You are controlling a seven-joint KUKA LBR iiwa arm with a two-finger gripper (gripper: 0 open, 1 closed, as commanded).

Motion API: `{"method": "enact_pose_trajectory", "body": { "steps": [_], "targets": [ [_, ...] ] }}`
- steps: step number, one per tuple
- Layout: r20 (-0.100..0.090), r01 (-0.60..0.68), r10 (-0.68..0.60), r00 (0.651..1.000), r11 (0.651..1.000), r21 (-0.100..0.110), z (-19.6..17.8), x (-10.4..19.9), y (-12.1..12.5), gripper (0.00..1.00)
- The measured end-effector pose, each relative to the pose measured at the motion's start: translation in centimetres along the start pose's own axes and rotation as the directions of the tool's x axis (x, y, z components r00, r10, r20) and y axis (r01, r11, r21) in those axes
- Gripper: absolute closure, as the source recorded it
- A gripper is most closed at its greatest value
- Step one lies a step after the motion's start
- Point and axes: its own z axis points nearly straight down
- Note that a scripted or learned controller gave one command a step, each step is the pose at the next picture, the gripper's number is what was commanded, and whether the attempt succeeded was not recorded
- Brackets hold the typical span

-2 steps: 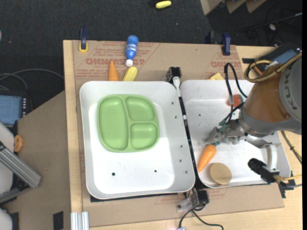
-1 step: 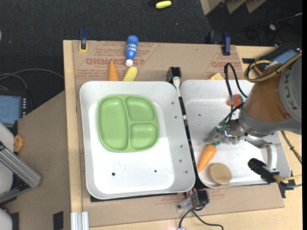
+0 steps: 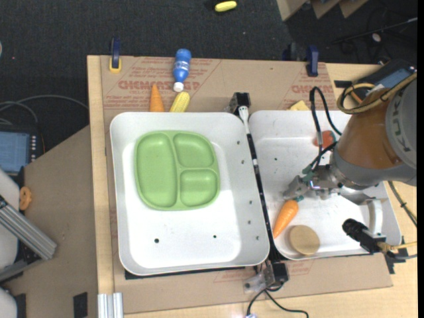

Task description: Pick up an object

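Note:
An orange carrot [image 3: 285, 217] lies tilted near the right bin's [image 3: 278, 134] front left corner. A round tan disc [image 3: 305, 239] sits just right of the carrot's tip. A small red-orange piece [image 3: 324, 138] lies farther back in the same bin. My gripper [image 3: 299, 188] hangs low over the right bin, just above and behind the carrot's thick end. The grey and orange arm covers the bin's right half.
The left bin [image 3: 132, 244] holds a green divided plate [image 3: 177, 169]. Behind the bins, on the cardboard, lie a blue bottle [image 3: 181, 68], a small orange carrot [image 3: 156, 99] and a yellow piece [image 3: 179, 101]. A black clamp [image 3: 240, 101] sits at the rear between the bins.

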Motion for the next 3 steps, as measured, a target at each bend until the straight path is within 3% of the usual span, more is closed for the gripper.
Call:
{"method": "enact_pose_trajectory", "body": {
  "steps": [3],
  "targets": [
    [0.0,0.0,0.0,1.0,1.0,0.0,0.0,0.0,0.0,0.0]
  ]
}}
